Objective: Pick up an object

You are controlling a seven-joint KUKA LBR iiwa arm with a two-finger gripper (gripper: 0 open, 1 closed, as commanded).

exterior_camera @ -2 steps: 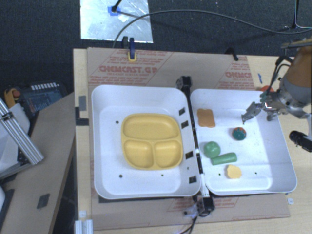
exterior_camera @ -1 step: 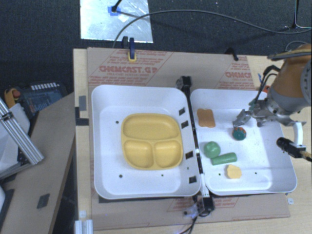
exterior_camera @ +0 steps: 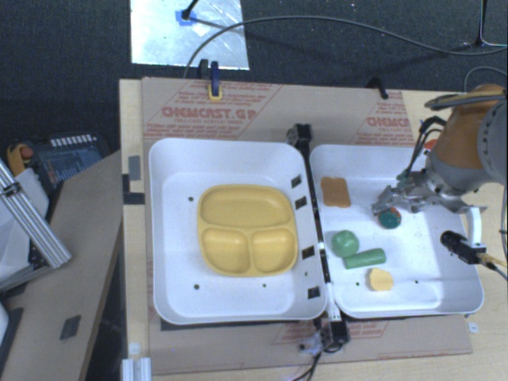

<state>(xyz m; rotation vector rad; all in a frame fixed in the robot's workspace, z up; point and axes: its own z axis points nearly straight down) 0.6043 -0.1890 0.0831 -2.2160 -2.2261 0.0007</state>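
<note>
1. The tool (exterior_camera: 388,208) sits low in the right bin (exterior_camera: 456,292), against the teal ball (exterior_camera: 390,219) near the bin's far edge.
2. Finger state cannot be determined.
3. The ball lies apart from other items, which favours access.

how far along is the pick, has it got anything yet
Done: the gripper has reached the right white bin, right at the small teal round object. In hand: nothing visibly lifted; the teal object looks to be on the bin floor. Left: grasp and raise it.
</note>
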